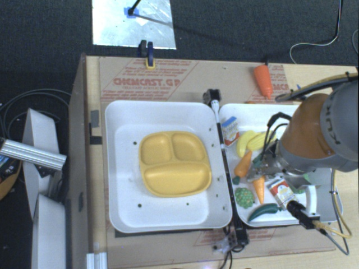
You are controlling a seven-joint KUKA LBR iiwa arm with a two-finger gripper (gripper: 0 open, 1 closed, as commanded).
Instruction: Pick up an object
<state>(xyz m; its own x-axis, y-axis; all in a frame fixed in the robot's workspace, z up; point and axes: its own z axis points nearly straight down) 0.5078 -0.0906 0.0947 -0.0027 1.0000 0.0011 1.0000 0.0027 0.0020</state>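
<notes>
- White bins: two side by side; the left bin [120, 167] bears one yellow divided plate [174, 163] at its middle, with bare floor around it on every side.
- Right of that plate, the right bin [233, 114] is crowded: two carrots [243, 163], a banana [249, 142], one broccoli [243, 197], a green pepper [263, 210].
- The gripper [268, 167] hangs over the carrots - whether its jaws are parted or closed, I cannot tell.
- One more orange carrot [262, 80] lies on the cardboard [146, 80] up and right of the plate.

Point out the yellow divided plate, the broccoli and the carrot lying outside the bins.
yellow divided plate [174, 164], camera view, on its centre ridge.
broccoli [243, 196], camera view, on its green head.
carrot [262, 80], camera view, on its orange body, behind the right bin.
</notes>
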